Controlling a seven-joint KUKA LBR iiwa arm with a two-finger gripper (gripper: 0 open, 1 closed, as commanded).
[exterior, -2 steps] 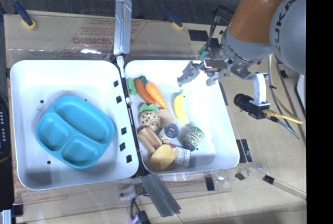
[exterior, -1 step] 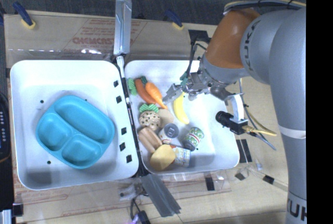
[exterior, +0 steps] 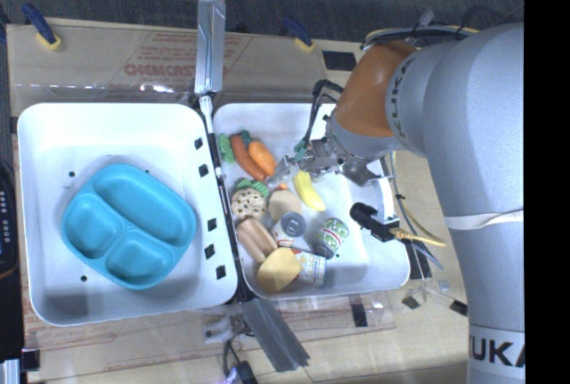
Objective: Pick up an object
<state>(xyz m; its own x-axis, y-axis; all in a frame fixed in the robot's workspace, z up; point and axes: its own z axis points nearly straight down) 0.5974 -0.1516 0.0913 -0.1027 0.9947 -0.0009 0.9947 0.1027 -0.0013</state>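
Dark ribbed floor around a desk (exterior: 107,355) lined with printed cardboard, bearing two white bins side by side. In the left bin (exterior: 36,195), a blue divided tray (exterior: 129,224) lying alone. In the right bin (exterior: 392,262), a crowd of toy food: carrot (exterior: 259,159) near the top, yellow banana (exterior: 308,192) mid-bin, speckled cookie (exterior: 248,200), sausage-like piece (exterior: 256,238), yellow wedge (exterior: 277,269), green-labelled can (exterior: 334,235) on its side, small grey round piece (exterior: 292,224).

Grey arm (exterior: 454,106) with orange band reaching in from the right, fingers (exterior: 305,161) low over the upper middle of the right bin, just above the banana and beside the carrot. Opening of the fingers: cannot tell, too small and hidden by the wrist. Nothing visibly between them.

Likely the approach or descent stage, no object lifted yet. Next move, by judgement: settling on one target, probably banana or carrot, then closing squarely across its narrow width, clear of crowding neighbours.
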